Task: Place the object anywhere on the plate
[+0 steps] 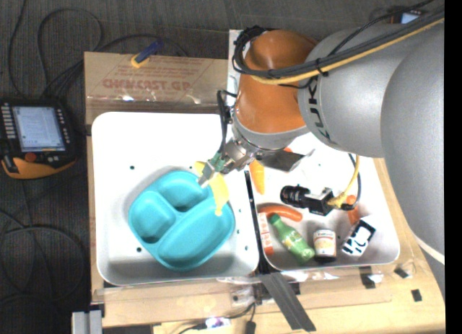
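Hanging over the left bin [108, 181], I have the blue divided plate [180, 221] below and left of me. My jaws [216, 165] are closed on a yellow, banana-like object [219, 190], which dangles over the plate's right rim. Carrying looks nearly finished; lowering and release remain. Further right, the right bin [382, 253] holds a green bottle [291, 240], a small jar [325, 243] and other pieces.

Gripper [209, 169] pinches yellow object [219, 192] over blue divided plate [180, 218] in left bin [115, 152]; right bin [382, 249] has bottle [291, 239], jar [325, 243].
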